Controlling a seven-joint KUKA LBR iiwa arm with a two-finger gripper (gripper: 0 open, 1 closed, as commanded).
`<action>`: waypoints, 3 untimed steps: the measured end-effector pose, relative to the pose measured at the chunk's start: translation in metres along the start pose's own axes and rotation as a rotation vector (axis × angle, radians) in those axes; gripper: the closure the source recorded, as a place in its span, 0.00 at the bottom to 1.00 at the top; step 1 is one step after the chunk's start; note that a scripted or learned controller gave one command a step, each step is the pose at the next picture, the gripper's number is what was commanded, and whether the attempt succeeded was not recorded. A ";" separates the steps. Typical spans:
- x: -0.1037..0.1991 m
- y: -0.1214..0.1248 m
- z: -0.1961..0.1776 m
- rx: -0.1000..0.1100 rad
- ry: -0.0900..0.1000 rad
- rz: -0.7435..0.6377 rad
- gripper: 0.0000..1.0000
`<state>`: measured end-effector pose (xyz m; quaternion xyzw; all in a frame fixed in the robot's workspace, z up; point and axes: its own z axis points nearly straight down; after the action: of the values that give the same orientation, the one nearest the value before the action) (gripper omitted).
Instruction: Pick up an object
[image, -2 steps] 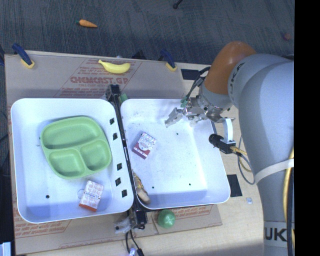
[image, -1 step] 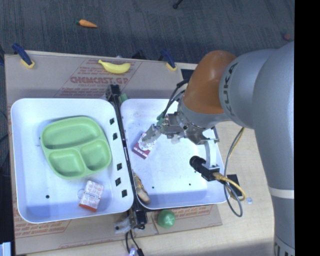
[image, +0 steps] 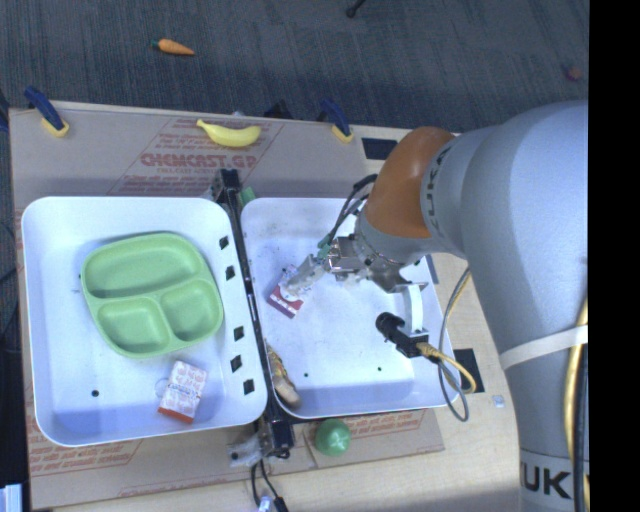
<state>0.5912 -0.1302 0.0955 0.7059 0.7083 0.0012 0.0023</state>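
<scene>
Where the gripper meets the right bin, its fingers pinch a small red-and-white packet.

Tool touches red-white packet in right bin.

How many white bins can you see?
2. The left bin holds a green tray and a small packet; the right bin sits beside it, under the gripper.
</scene>
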 end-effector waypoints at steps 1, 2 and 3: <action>0.003 0.002 -0.011 0.000 0.003 -0.007 1.00; -0.062 -0.020 -0.118 0.004 0.000 0.000 1.00; -0.010 -0.035 -0.124 0.008 0.002 -0.003 1.00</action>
<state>0.5555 -0.1399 0.2199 0.7047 0.7095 -0.0009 -0.0012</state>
